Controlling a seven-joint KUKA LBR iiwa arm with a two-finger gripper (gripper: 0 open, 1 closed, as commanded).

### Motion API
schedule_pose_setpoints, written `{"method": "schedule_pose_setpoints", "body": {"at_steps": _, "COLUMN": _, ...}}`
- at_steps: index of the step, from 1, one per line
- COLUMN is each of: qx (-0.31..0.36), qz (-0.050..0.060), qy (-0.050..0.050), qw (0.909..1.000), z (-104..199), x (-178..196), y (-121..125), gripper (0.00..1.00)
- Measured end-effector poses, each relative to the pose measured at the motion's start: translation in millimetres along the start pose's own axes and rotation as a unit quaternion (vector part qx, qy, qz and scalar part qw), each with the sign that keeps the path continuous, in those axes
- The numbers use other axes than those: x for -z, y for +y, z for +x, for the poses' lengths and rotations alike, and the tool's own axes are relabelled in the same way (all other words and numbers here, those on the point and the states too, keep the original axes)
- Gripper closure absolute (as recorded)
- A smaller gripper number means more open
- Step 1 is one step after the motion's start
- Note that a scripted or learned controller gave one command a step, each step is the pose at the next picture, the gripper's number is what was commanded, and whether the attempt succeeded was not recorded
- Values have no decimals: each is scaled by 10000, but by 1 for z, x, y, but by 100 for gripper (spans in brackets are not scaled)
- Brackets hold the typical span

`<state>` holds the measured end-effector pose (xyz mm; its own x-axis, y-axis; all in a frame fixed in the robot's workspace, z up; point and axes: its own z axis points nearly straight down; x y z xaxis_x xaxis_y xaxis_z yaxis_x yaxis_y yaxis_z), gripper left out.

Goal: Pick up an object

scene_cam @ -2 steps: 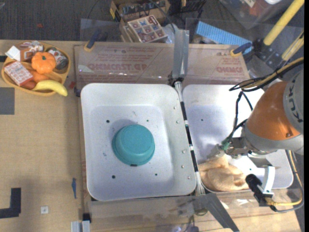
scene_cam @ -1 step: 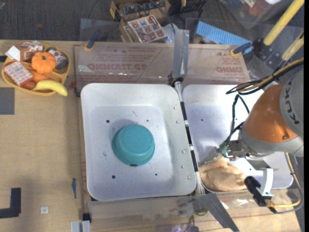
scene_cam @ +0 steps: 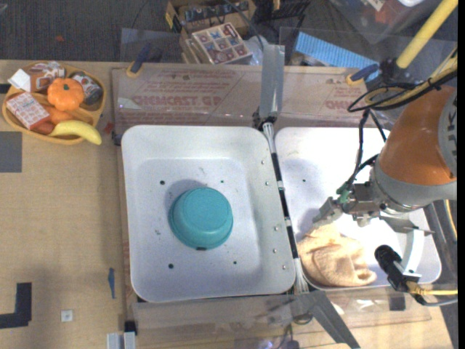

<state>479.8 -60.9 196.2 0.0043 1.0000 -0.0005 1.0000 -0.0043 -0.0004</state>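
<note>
Two shallow white bins sit side by side on the bench in the camera view: the left bin (scene_cam: 145,158) carries an upturned teal bowl (scene_cam: 202,217) near its middle, and the right bin (scene_cam: 305,151) carries a crumpled tan cloth (scene_cam: 336,259) against its front edge, close to the front left corner. The arm (scene_cam: 421,151) reaches in from the right and hangs over the right bin, with its gripper (scene_cam: 341,208) just above the cloth's back edge. That relation decides the coming move, as I judge it: the cloth lies directly toward the front edge from the gripper and a little below it, its long axis running roughly along that front edge, so a short drop forward would meet it. The teal bowl lies well apart, across the divider between the bins. Whether the pincer is spread or pressed together I cannot tell from this slant, and nothing is seen pinched in it.
</note>
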Motion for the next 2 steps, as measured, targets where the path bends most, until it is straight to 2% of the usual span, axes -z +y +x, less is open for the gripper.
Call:
{"method": "schedule_pose_setpoints", "body": {"at_steps": 1, "qx": -580, "qz": -67, "qy": 4, "qw": 9983, "z": -34, "x": -106, "y": 10, "gripper": 0}}
{"method": "schedule_pose_setpoints", "body": {"at_steps": 2, "qx": -592, "qz": -81, "qy": 2, "qw": 9982, "z": -36, "x": -96, "y": 11, "gripper": 100}}
